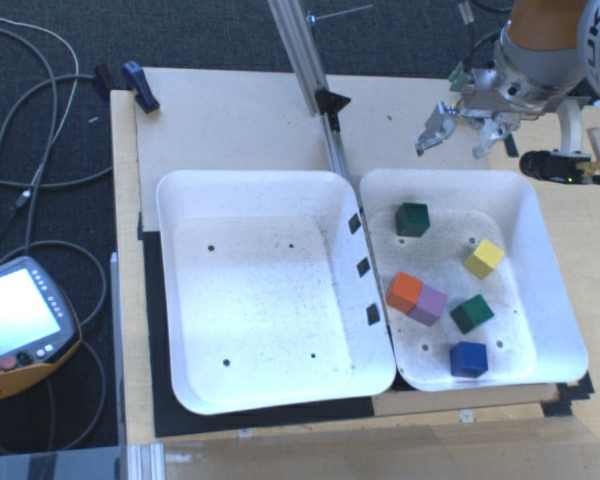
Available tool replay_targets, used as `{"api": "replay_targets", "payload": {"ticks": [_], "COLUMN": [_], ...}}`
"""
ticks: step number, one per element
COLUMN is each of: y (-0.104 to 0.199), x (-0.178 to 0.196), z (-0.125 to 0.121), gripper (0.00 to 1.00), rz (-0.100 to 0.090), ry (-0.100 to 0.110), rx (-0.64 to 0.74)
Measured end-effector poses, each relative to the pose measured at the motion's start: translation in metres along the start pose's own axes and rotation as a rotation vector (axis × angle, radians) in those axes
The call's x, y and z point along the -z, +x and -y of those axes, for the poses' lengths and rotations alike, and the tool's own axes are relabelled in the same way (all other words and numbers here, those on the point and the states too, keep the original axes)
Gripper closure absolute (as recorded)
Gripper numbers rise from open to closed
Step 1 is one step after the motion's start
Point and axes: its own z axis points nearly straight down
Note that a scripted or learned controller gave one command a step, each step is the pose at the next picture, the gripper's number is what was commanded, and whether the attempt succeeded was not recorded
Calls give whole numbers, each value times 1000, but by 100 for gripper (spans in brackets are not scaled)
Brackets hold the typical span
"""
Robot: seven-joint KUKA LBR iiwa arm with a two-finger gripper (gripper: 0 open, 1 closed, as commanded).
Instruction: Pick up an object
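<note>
Six blocks lie loose in right bin (540, 218): dark green cube (412, 219) near far wall, yellow cube (484, 258) toward right wall, orange cube (404, 292) touching purple cube (428, 305), green cube (471, 313) and blue cube (468, 358) near front. None yet lifted. Gripper (463, 140) held high beyond bin's far rim, fingers spread apart, nothing between them; likely staged for descent. Left bin (180, 203) sits alongside.

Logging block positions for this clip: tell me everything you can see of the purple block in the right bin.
The purple block is a small, pale purple cube, matte and solid-looking, with no markings I can make out. It lies on the floor of the right bin, near the bin's left side, turned at an angle to the walls. Its left face presses against the orange block. The gripper is above the bin's far rim, well apart from it.
</note>
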Motion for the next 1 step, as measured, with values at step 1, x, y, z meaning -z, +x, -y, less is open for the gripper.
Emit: {"api": "replay_targets", "payload": {"ticks": [1], "y": [-21], "x": [-158], "z": [14], "gripper": [0], "rz": [-2], "ry": [8], "rx": [-2]}}
